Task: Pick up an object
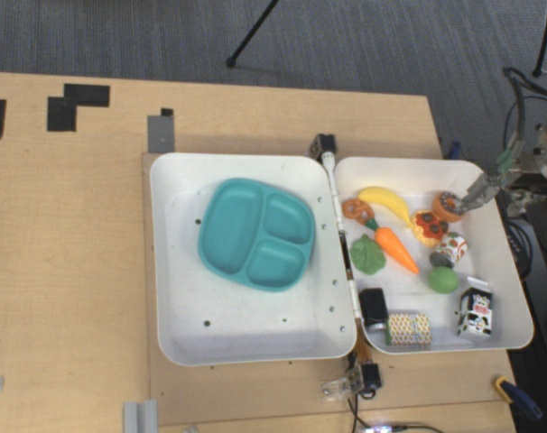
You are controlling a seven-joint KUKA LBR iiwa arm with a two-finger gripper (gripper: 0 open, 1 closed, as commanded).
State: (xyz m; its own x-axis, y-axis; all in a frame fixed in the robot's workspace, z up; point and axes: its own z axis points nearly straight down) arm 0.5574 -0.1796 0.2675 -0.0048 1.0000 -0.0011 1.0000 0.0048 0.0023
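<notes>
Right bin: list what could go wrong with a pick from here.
1. The toys in the right bin are crowded: the banana, carrot and pizza slice lie close together, so the claw may nudge neighbours.
2. The claw sits by the orange round toy near the bin's far edge; a grasp there could slip.

Smooth white plastic bin [517,309] lying beneath the pincer [461,204], glossy teal plastic tray [255,233] sitting far left, matt wooden bench [66,269] showing beyond
</notes>
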